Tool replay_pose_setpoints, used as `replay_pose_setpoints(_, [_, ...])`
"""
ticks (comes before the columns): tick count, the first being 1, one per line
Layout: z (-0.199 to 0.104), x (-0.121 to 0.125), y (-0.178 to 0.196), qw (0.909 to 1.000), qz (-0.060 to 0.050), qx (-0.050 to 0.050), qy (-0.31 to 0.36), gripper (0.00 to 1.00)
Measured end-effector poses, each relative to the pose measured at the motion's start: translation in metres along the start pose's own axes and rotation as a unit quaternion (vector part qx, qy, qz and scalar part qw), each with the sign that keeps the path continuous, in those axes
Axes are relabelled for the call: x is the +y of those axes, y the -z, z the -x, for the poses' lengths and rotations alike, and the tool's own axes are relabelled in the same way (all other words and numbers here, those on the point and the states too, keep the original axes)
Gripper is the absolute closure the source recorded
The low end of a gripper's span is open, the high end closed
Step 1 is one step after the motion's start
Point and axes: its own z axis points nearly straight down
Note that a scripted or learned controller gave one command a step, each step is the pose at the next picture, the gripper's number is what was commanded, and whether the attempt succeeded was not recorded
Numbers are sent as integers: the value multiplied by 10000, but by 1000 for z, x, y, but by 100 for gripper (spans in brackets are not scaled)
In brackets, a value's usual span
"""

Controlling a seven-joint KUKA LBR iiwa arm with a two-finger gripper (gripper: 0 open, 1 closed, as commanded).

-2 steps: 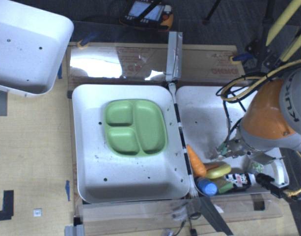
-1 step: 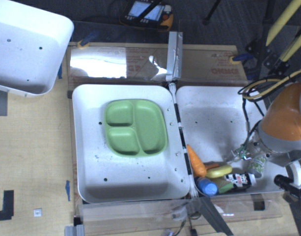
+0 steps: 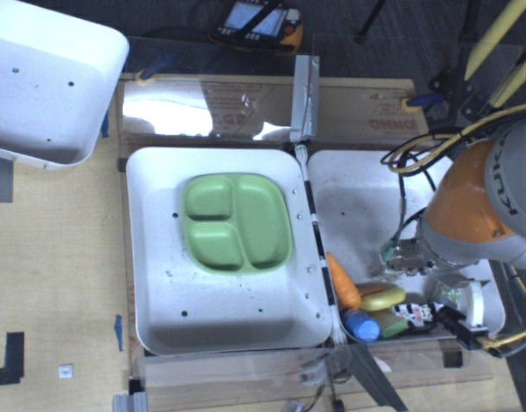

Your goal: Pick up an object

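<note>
How wide the gripper (image 3: 406,258) stands cannot be told: it hangs under the orange band of the arm (image 3: 468,209), seen from above, and its tips are hidden. No thing shows held in it. It sits over the near right part of the right bin (image 3: 357,200), just above the heap of small things there.

That heap fills the bin's near edge. A carrot (image 3: 342,283) lies at a slant against the wall shared with the other bin, its thin end pointing away from the front. Just right of it lies a yellow fruit (image 3: 381,299), touching or almost touching the carrot's thick end. In front of both, in the near left corner, stands a blue round thing (image 3: 362,325). To its right lies a small red and green piece (image 3: 398,324), and beyond that a dark piece with white marks (image 3: 423,313); what these two are is too small to tell. The far half of this bin is bare.

The left bin (image 3: 142,230) holds one thing: a green plate (image 3: 238,222) with three compartments, lying flat near the middle, a little toward the far side, apart from every wall.
</note>
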Motion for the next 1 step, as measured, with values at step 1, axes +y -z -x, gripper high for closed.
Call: replay_pose_setpoints(1, [75,-17,-1,9966,-12,-8,826,100])
